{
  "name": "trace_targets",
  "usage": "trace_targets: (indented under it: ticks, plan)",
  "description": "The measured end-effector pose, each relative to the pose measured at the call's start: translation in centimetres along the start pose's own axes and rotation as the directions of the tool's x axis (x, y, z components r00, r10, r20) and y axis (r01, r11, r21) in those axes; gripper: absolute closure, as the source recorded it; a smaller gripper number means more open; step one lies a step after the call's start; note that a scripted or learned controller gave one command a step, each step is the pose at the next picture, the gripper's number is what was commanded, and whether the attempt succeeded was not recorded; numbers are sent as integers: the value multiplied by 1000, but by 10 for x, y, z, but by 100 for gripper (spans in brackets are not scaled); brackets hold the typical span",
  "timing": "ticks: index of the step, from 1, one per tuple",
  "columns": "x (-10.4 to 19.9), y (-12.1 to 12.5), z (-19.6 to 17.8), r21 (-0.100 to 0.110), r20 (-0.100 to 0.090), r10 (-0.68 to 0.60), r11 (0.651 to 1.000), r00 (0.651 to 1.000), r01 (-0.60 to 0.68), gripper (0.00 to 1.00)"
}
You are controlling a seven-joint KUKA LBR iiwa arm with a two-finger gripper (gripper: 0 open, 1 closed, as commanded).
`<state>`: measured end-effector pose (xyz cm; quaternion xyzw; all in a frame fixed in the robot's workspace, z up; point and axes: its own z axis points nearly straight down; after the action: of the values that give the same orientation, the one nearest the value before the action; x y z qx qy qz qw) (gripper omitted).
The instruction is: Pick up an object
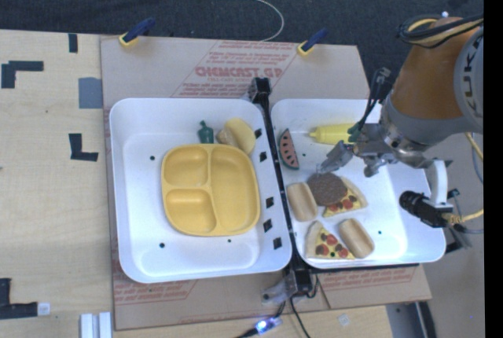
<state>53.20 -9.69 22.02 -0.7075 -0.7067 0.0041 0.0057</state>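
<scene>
Where gripper (351, 157) hovers, round brown patty (326, 188)

The arm (436, 85) runs off the right edge and covers the right bin's (393, 250) far corner. A yellow item (330, 133) lies partly under the wrist. The gripper (355, 159) is blurred, grip unclear.

Two bins side by side on a board (228, 69). Left bin (134, 250): a divided plate (211, 189) at centre; behind it, at its far edge, a small bottle (205, 133) with a bun (239, 134) to its right. Right bin (393, 246): melon slice (288, 148) by the left wall; corn (332, 133) at the back; patty (327, 189) at centre, overlapping a pizza slice (349, 203); a roll (302, 201) to the patty's left; in front, a second pizza slice (325, 243) and a second roll (356, 237). The gripper (351, 158) hangs just behind the patty.
</scene>
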Motion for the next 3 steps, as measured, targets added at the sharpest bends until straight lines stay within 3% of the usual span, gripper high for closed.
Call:
trace_targets:
  ticks: [1,3]
  plan:
    - [0,3,-6,-12,2,-3,1000,1000,3,0]
    - [-2,-14,114,-5,0,-1,1000,1000,1,0]
